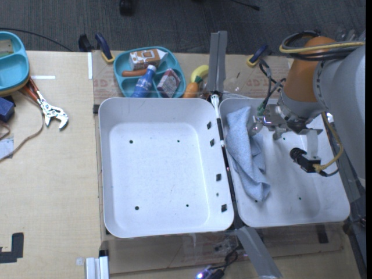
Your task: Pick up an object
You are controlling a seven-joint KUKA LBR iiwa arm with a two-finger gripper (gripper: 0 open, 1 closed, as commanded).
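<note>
A light blue cloth (244, 153) lies crumpled along the left side of the right white bin (302, 214), stretching from the far edge toward the middle. The gripper (260, 125) sits low at the far part of that bin, right at the cloth's upper right edge. The grey arm with its orange band (305, 77) comes down from the right and covers the fingers.
The left white bin (116, 173) sits beside the right one, with a grey divider post (217, 63) between them at the back. A teal tray (123, 77) of small items stands behind the left bin. A wrench (51, 112) lies on the bench at left.
</note>
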